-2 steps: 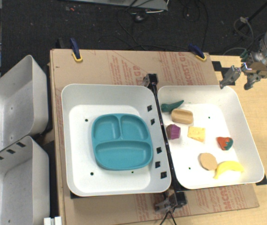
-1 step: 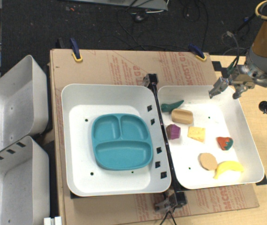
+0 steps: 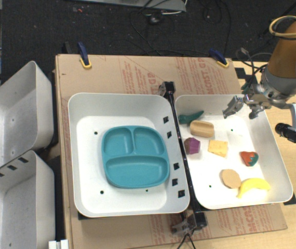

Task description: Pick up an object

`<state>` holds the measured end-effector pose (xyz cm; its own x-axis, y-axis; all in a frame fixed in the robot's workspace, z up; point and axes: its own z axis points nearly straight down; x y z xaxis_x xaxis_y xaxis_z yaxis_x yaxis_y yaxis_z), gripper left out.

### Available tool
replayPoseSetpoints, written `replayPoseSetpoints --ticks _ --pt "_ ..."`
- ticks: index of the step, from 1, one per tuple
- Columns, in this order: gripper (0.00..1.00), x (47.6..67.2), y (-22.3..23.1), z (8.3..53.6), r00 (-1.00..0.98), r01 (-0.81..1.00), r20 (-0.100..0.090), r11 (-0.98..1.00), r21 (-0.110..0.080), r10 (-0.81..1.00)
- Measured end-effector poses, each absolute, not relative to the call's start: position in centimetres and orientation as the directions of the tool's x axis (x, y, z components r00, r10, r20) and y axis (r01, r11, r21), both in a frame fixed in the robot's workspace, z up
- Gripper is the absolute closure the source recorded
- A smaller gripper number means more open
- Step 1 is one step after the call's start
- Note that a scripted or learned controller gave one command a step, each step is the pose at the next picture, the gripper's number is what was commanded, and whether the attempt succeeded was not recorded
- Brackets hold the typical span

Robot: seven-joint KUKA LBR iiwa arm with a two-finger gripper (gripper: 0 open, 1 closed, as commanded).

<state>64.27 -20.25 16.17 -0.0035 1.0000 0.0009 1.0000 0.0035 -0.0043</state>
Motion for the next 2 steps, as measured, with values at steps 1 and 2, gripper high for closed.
replayPoseSetpoints --ticks 1,2 --pt "0.00 63.9 -20.1 9.7 -0.002 1.000 0.001 0.002 -0.006 1.000" --pt "1.00 64.2 -20.1 11.3 -0.004 1.000 -0.002 0.004 0.004 1.000"
